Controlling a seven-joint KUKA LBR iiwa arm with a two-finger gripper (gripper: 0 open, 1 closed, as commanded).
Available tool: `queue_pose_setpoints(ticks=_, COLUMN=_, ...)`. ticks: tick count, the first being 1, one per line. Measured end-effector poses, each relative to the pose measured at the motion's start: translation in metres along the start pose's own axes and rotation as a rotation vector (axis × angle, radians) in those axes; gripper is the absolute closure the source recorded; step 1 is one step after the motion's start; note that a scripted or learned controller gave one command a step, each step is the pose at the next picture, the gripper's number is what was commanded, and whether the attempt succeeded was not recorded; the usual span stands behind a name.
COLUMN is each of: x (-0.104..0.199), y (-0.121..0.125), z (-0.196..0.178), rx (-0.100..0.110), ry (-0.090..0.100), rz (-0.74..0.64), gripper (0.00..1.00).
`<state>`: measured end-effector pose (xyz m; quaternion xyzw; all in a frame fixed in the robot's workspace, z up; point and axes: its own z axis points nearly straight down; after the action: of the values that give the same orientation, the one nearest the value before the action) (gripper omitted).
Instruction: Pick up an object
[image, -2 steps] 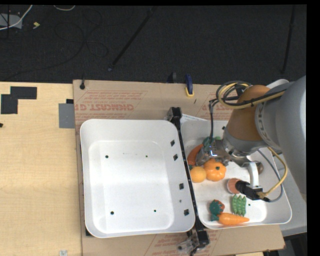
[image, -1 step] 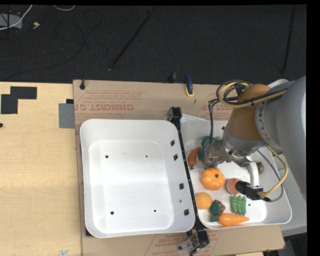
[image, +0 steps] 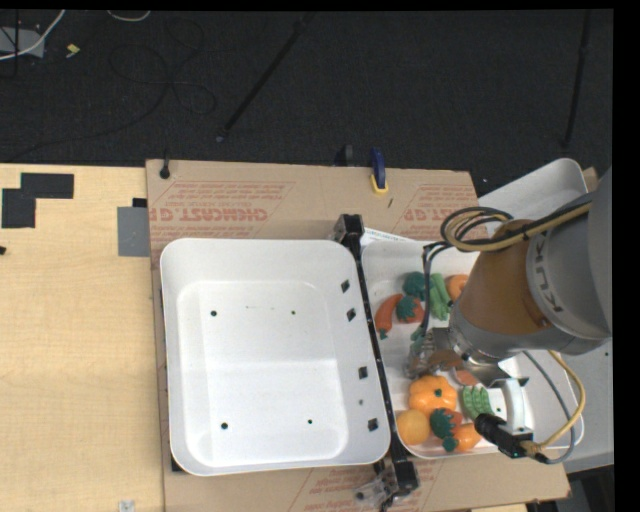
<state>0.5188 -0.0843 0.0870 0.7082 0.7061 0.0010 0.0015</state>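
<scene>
The arm reaches in from the right over the right bin (image: 385, 400), its orange band and grey wrist covering much of that bin. My gripper (image: 425, 352) points down among a heap of small toy foods. Just below it lies an orange pumpkin-like piece (image: 433, 393) beside a yellow piece (image: 413, 427) and a green ridged piece (image: 474, 401). Above it sit a teal piece (image: 409, 306), a green piece (image: 439, 290) and an orange-red carrot-like piece (image: 384, 315). The wrist hides the fingertips.
The left bin (image: 262, 350) is a wide white tray sharing a black clipped divider (image: 360, 320) with the right bin. Both rest on a cardboard sheet (image: 250, 205) on a wooden bench. Cables loop from the arm over the right bin's lower corner.
</scene>
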Motion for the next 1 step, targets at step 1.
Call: queue_pose_setpoints(ticks=1, x=-0.0081, y=-0.008, z=-0.0028, rx=0.012, ry=0.003, rz=-0.001, gripper=1.0)
